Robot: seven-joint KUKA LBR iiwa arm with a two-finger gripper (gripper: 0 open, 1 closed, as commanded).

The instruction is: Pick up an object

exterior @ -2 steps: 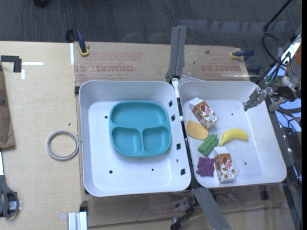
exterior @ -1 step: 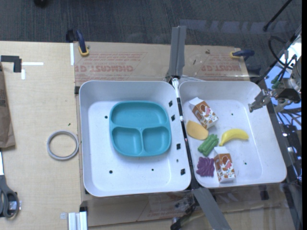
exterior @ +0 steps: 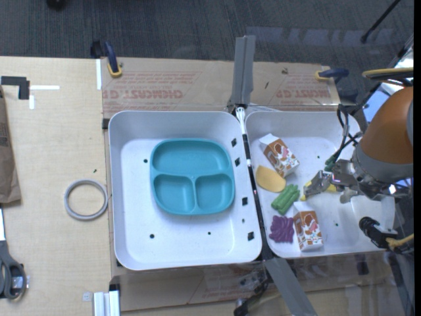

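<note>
Claw (exterior: 318,184) low in right bin (exterior: 342,239), grip state unclear.
Approach step; needs descent onto green piece (exterior: 285,198) at eight o'clock.

We count two white bins (exterior: 125,196), one teal divided plate (exterior: 193,176), two printed cartons (exterior: 279,155), one yellow piece (exterior: 270,179), one green piece (exterior: 285,198) and one purple cluster (exterior: 281,229).
</note>
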